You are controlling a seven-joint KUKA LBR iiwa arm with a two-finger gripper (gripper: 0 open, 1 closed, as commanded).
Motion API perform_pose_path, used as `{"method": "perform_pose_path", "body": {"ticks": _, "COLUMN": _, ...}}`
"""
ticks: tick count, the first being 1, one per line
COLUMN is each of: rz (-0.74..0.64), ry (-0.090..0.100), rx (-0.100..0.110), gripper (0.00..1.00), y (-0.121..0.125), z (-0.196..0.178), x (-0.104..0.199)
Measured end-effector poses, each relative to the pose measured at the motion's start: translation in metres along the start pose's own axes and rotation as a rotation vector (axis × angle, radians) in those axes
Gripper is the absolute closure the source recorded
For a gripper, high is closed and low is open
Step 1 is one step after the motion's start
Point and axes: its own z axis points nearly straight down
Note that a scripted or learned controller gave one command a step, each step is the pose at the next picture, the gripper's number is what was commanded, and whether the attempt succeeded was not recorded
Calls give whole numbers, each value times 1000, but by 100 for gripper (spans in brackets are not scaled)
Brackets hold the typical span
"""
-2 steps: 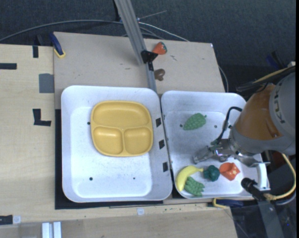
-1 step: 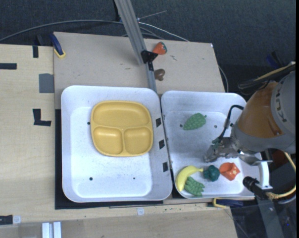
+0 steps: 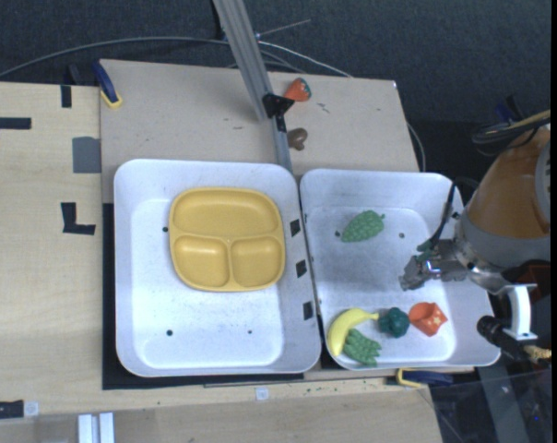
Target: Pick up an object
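The scene is lit evenly from above, with a slightly cool cast. The white bins (image 3: 214, 275) are rendered bright but not blown out, and only soft, short shadows are thrown along their inner walls. Fine detail is softened throughout by low resolution. The arm (image 3: 509, 206) is slightly blurred, perhaps by motion. The dark floor is left underexposed.

We see two white bins: the left bin (image 3: 140, 275) holds a yellow divided plate (image 3: 228, 238); the gripper (image 3: 415, 275) hovers in the right bin (image 3: 380, 192) above toy foods (image 3: 389, 326).
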Motion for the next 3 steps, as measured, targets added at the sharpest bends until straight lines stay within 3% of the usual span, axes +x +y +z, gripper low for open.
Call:
{"method": "perform_pose_path", "body": {"ticks": 1, "rz": -1, "ry": 0, "rx": 0, "gripper": 100, "y": 4, "z": -43, "x": 3}}
{"method": "perform_pose_path", "body": {"ticks": 2, "rz": -1, "ry": 1, "rx": 3, "gripper": 100, "y": 5, "z": -61, "x": 3}}
{"method": "perform_pose_path", "body": {"ticks": 3, "rz": -6, "ry": 4, "rx": 5, "gripper": 100, "y": -1, "z": -70, "x": 61}}
